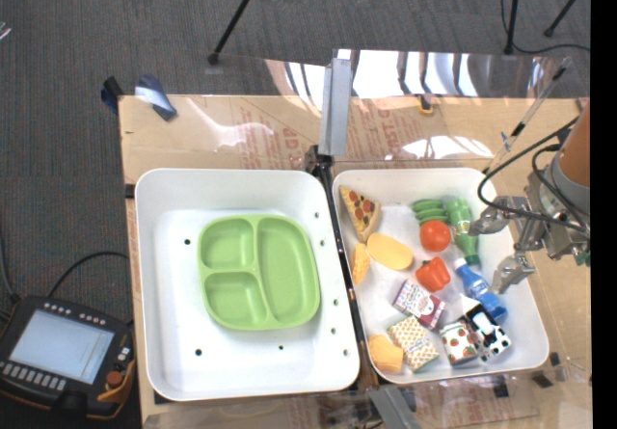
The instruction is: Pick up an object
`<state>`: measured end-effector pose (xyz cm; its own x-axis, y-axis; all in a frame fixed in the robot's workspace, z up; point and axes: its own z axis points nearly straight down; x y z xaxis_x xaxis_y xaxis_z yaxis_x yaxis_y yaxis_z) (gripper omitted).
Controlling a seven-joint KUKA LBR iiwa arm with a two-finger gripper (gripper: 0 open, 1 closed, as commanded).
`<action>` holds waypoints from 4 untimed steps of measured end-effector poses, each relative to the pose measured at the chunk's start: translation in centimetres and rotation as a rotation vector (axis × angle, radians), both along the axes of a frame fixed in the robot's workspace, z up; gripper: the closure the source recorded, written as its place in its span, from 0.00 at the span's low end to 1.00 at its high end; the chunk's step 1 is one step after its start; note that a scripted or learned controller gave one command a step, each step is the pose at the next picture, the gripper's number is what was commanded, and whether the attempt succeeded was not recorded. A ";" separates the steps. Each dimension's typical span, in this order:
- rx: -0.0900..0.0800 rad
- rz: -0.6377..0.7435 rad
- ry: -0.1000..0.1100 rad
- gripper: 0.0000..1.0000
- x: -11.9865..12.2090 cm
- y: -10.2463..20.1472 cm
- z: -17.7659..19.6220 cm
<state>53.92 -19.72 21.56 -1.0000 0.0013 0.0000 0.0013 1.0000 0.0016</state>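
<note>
The right bin (521, 188) holds several toy foods: a pizza slice (362, 210), a yellow piece (389, 251), a red tomato (435, 235), green vegetables (459, 222), an orange pepper (433, 274), a blue bottle (480, 291) and small cartons (418, 303). My gripper (495, 253) hangs over the bin's right side, just right of the green vegetables and above the blue bottle. It stands open, with nothing held between its fingers (488, 221).
The left bin (159, 225) holds a green divided plate (258, 271). A metal post (334, 109) stands behind the gap between the bins. A teach pendant (63, 350) lies on the floor at the lower left. Cables (521, 152) loop near the arm.
</note>
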 end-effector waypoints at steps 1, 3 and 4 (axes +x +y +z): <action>-0.001 -0.218 -0.002 0.00 -2.4 2.5 -11.6; -0.001 -0.392 -0.002 0.00 6.0 10.0 -12.8; -0.004 -0.370 0.003 0.00 -3.2 2.1 -12.9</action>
